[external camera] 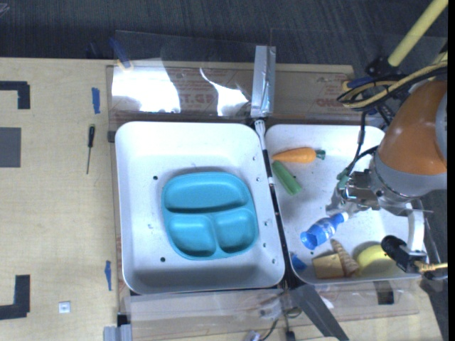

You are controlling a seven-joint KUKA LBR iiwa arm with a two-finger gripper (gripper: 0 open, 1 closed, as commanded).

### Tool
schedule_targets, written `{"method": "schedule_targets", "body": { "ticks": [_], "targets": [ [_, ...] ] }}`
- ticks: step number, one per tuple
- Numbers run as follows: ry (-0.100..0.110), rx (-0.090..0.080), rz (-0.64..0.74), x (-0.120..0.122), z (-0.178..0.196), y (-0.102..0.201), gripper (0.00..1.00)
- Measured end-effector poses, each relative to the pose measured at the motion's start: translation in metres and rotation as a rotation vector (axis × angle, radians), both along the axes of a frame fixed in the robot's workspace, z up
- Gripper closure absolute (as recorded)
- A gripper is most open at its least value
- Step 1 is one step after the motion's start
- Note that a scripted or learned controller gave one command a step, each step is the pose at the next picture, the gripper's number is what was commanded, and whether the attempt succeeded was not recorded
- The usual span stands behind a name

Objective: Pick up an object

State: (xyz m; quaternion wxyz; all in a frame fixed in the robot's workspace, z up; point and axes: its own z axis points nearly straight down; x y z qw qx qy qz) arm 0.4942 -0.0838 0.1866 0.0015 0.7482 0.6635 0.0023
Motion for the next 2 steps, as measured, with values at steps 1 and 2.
{"method": "schedule_targets", "body": {
  "ticks": [1, 2],
  "targets": [
    [0.003, -0.003, 0.332, 0.032, 0.008, 0.008, 1.0],
    [0.003, -0.002, 0.381, -0.014, 0.041, -0.008, 1.0]
  ]
}}
